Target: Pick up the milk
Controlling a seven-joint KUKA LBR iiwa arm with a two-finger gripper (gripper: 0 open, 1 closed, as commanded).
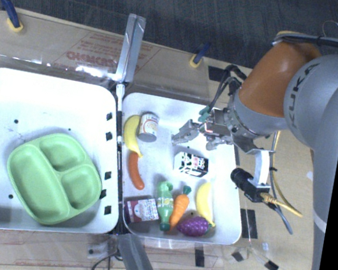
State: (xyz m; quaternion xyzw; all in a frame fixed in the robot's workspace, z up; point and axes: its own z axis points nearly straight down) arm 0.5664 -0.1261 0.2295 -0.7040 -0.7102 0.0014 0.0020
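Note:
The milk (190, 163) is a small carton with black and white cow patches, lying in the middle of the right bin (172, 111). My gripper (198, 136) hangs just behind and above the carton, toward the bin's far side. It is open, with one finger (183, 133) to the left and the other (214, 142) to the right, and nothing sits between them. The carton lies apart from the fingers.
Around the milk lie a can (148, 126), a banana (130, 132), an orange sausage (136, 171), a green bottle (166, 196), a carrot (178, 209), a second banana (205, 202), purple grapes (193, 226) and a brown packet (142, 210). A green divided plate (55, 176) lies in the left bin (9, 87).

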